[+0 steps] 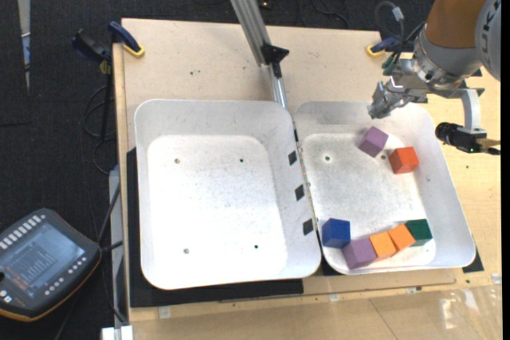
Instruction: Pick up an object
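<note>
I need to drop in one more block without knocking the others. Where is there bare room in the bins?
The left bin has bare floor wall to wall. In the right bin, the middle is free, between the purple block and the blue block. Its near edge is crowded, and the gripper hovers at the far edge.

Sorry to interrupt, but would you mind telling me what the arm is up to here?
The arm is working over the right bin, trying to pick up a block. Its gripper hangs near the bin's far edge, just above a purple block, with an orange block beside that. Nothing is visibly between its fingers. Four more blocks sit along the near edge: blue, purple, orange and green.
</note>
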Controlling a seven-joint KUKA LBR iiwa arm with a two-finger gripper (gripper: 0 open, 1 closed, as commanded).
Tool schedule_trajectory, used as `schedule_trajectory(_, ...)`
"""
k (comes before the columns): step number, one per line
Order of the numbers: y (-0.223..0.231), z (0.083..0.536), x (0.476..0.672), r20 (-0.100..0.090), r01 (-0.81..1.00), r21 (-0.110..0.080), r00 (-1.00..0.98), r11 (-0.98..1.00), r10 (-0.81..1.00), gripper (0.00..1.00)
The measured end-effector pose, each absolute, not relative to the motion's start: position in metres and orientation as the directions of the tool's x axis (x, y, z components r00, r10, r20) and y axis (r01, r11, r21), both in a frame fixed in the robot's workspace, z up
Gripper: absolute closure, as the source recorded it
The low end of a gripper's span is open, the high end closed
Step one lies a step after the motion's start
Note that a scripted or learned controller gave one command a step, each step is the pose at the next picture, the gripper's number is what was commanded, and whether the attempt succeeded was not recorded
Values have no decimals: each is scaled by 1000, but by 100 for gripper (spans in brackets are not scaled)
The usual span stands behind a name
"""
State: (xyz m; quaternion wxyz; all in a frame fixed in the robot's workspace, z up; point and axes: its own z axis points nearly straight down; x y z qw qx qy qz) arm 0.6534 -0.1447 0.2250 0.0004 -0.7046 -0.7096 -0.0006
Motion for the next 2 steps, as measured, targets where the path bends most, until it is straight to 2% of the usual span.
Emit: schedule_trajectory(2,-51,246,618,2,1000,-1,-8,8,1000,100)
